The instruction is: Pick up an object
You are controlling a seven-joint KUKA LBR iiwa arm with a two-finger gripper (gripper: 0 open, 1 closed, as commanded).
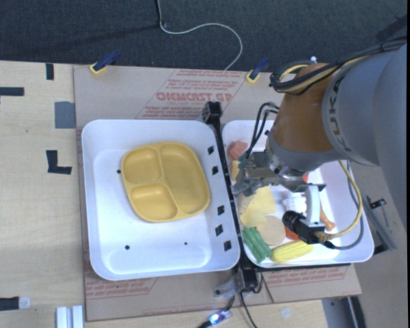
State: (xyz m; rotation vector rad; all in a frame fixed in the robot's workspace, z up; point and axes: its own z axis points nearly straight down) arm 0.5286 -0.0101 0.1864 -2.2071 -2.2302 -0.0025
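Two white bins side by side on the table (27, 183). In the left bin (99, 203), a yellow divided plate (165, 181). In the right bin (352, 251), a heap of toy food: a pale yellow piece (261, 207), a corn cob (292, 252), a green vegetable (255, 244). Low over that heap, the pincer (249, 176), just above the pale yellow piece; released or clenched, cannot tell.

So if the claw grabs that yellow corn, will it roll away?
Probably it could roll: the corn looks long and rounded. It looks like smooth plastic, so it may slip. It lies near the bin's front wall beside a green piece, which might stop it.
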